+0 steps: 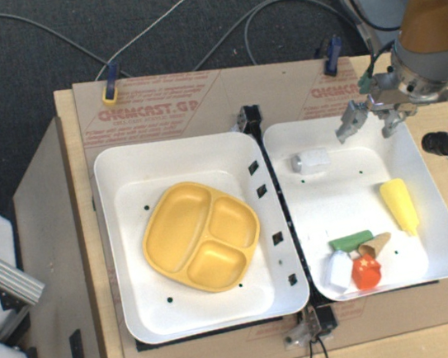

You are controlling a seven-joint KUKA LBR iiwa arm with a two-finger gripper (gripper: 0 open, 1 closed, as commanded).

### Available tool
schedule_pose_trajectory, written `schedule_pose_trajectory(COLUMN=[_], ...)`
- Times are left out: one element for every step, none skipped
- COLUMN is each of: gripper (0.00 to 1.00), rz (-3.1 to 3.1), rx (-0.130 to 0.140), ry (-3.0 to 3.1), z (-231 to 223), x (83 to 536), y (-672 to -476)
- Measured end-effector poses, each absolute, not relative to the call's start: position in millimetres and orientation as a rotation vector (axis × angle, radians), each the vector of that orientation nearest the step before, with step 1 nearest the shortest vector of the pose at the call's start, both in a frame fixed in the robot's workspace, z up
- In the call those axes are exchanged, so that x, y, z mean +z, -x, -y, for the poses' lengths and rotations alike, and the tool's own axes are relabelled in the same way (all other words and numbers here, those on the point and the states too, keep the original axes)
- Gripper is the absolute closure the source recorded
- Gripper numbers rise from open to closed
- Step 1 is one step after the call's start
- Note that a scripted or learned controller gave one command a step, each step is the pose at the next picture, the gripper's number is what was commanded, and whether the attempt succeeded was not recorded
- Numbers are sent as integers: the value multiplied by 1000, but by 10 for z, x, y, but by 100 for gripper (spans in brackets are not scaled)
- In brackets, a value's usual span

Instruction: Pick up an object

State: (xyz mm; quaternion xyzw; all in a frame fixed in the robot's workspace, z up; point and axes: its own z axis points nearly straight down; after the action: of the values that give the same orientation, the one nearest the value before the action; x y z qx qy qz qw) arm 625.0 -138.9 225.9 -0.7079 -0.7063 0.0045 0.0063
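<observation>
1. The arm (424, 11) enters from the right; the orange band sits above the wrist.
2. The gripper (370, 120) hangs over the far rim of the right bin (425, 185). Its two fingers are spread apart with nothing between them.
3. In the right bin, a small white block (311, 160) lies near the far left corner, close to the gripper but apart from it.
4. A yellow piece (400, 204) lies along the right side of that bin.
5. A green piece (351, 241), a red piece (366, 273) and a white piece (338, 269) cluster at the near edge, touching one another.
6. The left bin (123, 231) holds a yellow tray (201, 236) with three compartments.
</observation>
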Motion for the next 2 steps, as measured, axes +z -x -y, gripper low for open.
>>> schedule_pose_trajectory(gripper=[0,0], rz=[2222,2219], rx=[1,5], ry=[2220,2215], z=[1385,1284], x=[2346,1852], y=[-6277,-6245])
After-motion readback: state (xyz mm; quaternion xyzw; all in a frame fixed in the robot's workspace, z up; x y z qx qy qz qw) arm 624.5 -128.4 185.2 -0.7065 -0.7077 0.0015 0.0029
